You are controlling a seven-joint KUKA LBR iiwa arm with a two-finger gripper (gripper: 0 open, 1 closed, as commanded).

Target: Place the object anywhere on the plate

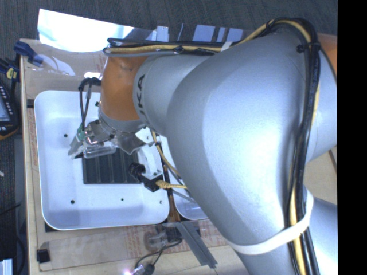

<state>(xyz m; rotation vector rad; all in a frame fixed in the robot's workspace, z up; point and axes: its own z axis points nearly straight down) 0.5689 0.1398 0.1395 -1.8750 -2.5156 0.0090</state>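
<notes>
Grey arm (252, 130) bulk sits closest to the lens, a broad casing that covers most of the right half of the scene, with yellow and black cables (307, 125) running down its side. Its orange band (117, 90) lies above the left bin (54, 153), and below that band the wrist ends in the hand (86, 145), which hangs low over the bin's middle. Whether the hand is spread or pressed together cannot be told, since the tip is small and partly lost against the fittings around it, and nothing can be made out between its parts.

Inside the left bin, a dark ribbed rectangular plate (109, 168) lies flat on the white floor, directly under and just right of the hand. Bare white floor surrounds the plate toward the bin's left and lower walls, marked with a few small dark dots. No separate object can be picked out on or beside the plate.

To the right of the left bin, a sliver of the right bin (189, 211) shows under the arm. Both bins rest on the wooden worktop (86, 245).
</notes>
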